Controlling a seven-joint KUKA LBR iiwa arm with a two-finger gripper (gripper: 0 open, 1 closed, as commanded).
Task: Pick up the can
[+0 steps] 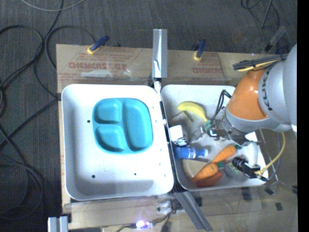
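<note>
Dark grey carpet floor [38,33] is lying beneath a brown cardboard-covered bench [111,62]; thin black and white cables [43,4] are trailing across it, with blue-and-yellow clamps [98,44] gripping the bench's far edge.

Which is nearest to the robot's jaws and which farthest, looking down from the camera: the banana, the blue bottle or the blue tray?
The gripper is low in the right bin.
1. Banana: just behind it, at the back of the same bin.
2. Blue bottle: toward the front, near the bin's left wall.
3. Blue tray: in the left bin, farthest.
</note>
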